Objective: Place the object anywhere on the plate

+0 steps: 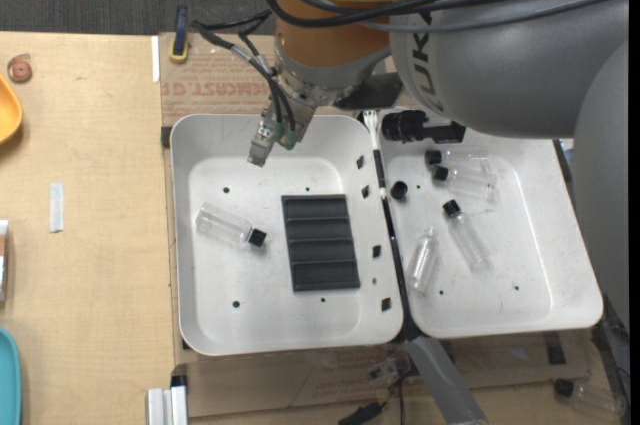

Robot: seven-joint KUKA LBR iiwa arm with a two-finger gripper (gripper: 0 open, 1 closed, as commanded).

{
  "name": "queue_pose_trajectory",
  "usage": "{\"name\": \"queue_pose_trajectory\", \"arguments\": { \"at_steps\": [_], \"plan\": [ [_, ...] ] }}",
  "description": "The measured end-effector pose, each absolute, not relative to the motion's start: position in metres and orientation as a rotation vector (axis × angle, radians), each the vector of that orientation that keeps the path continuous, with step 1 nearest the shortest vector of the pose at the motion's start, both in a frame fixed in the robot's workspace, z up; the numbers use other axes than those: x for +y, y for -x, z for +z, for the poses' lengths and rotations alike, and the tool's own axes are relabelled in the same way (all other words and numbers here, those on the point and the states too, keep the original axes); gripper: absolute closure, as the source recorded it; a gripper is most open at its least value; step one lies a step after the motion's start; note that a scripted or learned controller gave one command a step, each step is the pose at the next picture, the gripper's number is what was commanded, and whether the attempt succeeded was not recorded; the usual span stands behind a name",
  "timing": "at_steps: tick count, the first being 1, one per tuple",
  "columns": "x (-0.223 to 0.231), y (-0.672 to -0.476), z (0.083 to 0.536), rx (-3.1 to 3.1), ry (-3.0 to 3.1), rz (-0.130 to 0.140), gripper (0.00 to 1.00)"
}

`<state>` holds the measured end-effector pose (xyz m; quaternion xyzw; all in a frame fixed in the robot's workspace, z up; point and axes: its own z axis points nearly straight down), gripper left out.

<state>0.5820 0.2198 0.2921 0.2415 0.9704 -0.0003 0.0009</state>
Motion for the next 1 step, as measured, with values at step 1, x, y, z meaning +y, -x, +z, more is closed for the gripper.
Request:
{"name": "queue_pose_trajectory", "arguments": {
  "at_steps": [1],
  "plan": [
    [0.2275, -0.6244, 0.2471, 3.136, 0.14, 0.002, 1.0]
  ]
}}
